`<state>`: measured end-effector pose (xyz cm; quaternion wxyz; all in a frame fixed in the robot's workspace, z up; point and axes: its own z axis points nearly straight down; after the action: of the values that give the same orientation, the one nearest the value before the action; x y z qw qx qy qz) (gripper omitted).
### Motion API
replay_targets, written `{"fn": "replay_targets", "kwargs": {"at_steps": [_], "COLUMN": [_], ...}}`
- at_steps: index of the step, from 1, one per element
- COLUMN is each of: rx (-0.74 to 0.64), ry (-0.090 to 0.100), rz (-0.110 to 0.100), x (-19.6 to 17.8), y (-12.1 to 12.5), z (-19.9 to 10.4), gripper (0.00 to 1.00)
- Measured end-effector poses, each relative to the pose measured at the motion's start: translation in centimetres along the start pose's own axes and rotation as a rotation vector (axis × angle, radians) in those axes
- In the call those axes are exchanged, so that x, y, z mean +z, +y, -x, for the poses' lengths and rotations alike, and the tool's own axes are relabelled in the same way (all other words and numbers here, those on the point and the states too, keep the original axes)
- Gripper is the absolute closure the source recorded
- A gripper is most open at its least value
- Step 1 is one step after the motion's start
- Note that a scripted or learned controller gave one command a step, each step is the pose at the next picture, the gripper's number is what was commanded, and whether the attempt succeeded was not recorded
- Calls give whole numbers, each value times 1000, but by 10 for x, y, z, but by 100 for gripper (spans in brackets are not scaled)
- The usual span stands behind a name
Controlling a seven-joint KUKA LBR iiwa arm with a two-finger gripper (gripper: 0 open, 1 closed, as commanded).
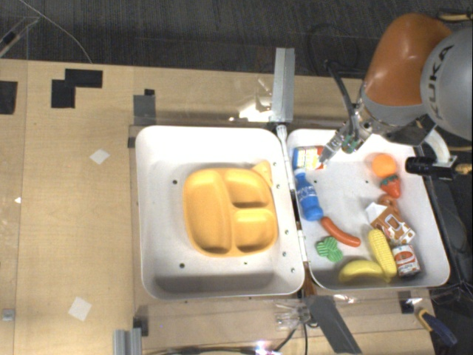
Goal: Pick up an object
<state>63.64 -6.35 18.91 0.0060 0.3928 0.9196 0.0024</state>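
On the desk (66, 220), the left bin (159, 272) holds a yellow divided tray (229, 209). In the right bin (347, 191), a blue bottle (306, 194) lies along the left wall, just left of and nearer than the gripper (334, 147). I cannot tell how the fingers stand; nothing shows between them. Nearer lie a sausage (340, 231), a green toy (329, 249), a banana (361, 270) and corn (381, 251); an orange (383, 166) sits rightward. The arm (414, 58) leans in from the far right.

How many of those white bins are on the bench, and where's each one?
2. The left bin holds a yellow divided tray. The right bin sits beside it, full of toy food, with the gripper over its far corner.
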Motion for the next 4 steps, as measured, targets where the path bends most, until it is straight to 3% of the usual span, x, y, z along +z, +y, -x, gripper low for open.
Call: {"fn": "replay_targets", "kwargs": {"at_steps": [1,2,3,4], "rx": [160,161,377,573], "ry": [-1,3,10,5], "rz": [1,-3,-15,-15], "x": [-89,-86,44,103], "y": [3,1,-29,-12], "z": [-25,-25,31,57], "gripper": [100,0,0,0]}}
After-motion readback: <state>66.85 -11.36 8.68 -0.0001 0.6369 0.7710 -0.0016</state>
